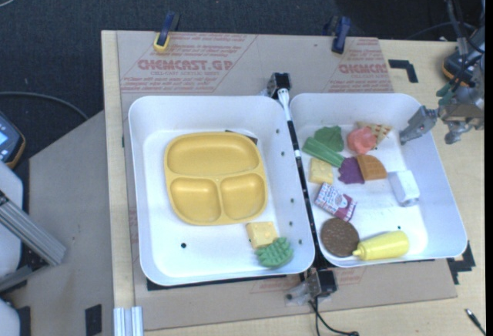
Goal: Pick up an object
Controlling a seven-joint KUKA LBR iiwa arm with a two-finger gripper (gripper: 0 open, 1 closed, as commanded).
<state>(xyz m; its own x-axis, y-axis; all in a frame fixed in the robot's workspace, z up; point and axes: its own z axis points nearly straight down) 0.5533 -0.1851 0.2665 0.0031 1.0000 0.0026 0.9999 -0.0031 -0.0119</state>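
In the right bin point(431, 173), perhaps nine toys, left bin point(146, 173) one tray point(216, 176), end effector point(435, 125) apart.

Arm enters from right edge, upper part of view. Tool point(433, 129) low, pointing left; two grey fingers point(417, 125) spread apart, nothing between them. Wrist partly cut off.

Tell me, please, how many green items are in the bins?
2: a green leafy piece near the right bin's upper left, and a green bumpy piece at the left bin's lower edge. Others may hide beneath.
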